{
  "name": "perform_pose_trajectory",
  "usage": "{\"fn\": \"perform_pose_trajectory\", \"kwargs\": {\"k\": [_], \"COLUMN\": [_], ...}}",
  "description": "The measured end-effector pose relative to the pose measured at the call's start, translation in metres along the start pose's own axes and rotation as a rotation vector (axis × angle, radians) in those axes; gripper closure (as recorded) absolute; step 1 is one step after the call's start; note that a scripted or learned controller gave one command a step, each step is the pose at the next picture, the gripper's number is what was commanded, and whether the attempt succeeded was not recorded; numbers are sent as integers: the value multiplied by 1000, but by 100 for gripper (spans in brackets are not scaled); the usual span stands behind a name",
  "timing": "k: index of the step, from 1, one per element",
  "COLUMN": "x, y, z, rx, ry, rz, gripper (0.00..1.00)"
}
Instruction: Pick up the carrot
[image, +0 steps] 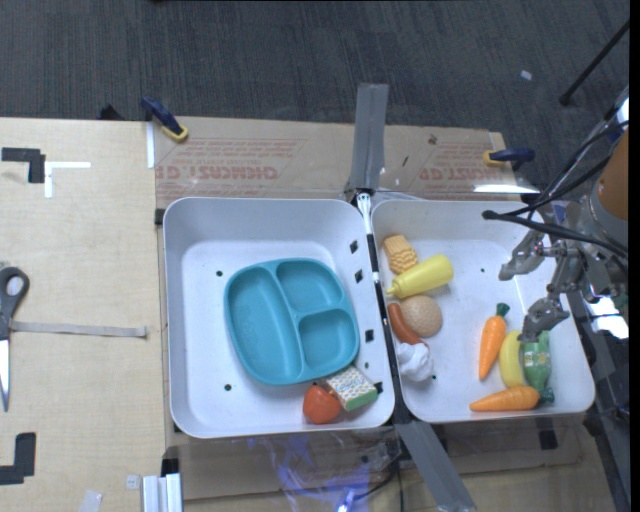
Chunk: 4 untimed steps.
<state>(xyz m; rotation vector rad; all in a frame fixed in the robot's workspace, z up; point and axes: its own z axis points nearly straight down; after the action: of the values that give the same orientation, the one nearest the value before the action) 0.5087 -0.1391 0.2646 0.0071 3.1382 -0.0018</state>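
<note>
two shallow white bins are seen side by side across the middle of the frame. in the left bin (190, 330) a blue divided plate (292, 321) is laid flat, and just below it, at the bin's lower edge, a red tomato (321, 404) is set touching a small sandwich block (352, 388).

in the right bin (455, 225) two carrots are found. one carrot (490, 343) is stood nearly upright in the lower right of the frame, its green top upward, just beside a yellow corn cob (513, 360) with green husk. a second carrot (506, 400) is laid almost level along the bin's lower edge, just under the corn. along the bin's left wall a waffle-like biscuit (400, 253), a yellow bottle (422, 276), a tan egg-shaped piece (421, 316) and a white crumpled piece (414, 360) are grouped closely.

the gripper (535, 295) is held at the right edge of the frame, above the right bin's right side, up and to the right of the upright carrot and apart from it. whether its fingers are spread or pressed together cannot be told, and nothing is seen between them.

scissors (8, 318) are laid at the far left of the frame on the bench (80, 260).
</note>
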Motion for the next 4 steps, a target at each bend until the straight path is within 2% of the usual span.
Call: {"fn": "perform_pose_trajectory", "kwargs": {"k": [1,2,3,4], "x": [10,7,7,-3], "y": [-6,-5,-5,-15], "z": [148,138,138,173], "rx": [-1,1,0,-1], "ry": [2,-4,-4,1], "rz": [64,60,60,230], "gripper": [0,100,0,0]}}
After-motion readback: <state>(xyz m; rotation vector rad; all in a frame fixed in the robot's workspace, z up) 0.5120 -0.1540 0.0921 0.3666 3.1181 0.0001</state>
